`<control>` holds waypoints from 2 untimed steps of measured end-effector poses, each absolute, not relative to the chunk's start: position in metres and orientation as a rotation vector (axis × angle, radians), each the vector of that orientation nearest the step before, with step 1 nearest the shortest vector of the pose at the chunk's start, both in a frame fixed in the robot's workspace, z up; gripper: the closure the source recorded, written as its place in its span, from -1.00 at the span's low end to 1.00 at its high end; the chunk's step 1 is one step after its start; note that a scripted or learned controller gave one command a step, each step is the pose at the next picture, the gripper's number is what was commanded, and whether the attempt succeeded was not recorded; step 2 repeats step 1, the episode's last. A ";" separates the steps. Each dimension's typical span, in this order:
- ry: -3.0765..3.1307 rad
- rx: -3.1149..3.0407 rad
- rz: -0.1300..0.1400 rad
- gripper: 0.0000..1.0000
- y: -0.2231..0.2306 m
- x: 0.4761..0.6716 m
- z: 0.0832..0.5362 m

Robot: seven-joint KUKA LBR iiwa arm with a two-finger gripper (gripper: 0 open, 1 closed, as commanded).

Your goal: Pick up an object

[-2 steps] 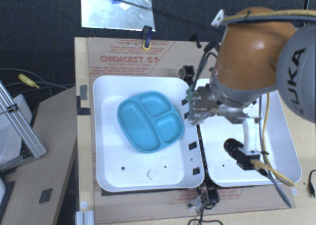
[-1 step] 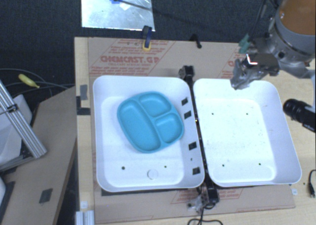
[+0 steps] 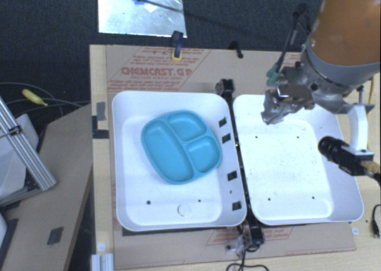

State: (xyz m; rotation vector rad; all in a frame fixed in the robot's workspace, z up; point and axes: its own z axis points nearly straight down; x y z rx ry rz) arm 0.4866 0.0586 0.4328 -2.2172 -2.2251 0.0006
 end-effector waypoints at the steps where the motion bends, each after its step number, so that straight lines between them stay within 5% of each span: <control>1: -2.225 -2.221 -0.003 1.00 0.058 0.487 0.425; 2: -2.225 -2.221 -0.003 1.00 0.058 0.487 0.425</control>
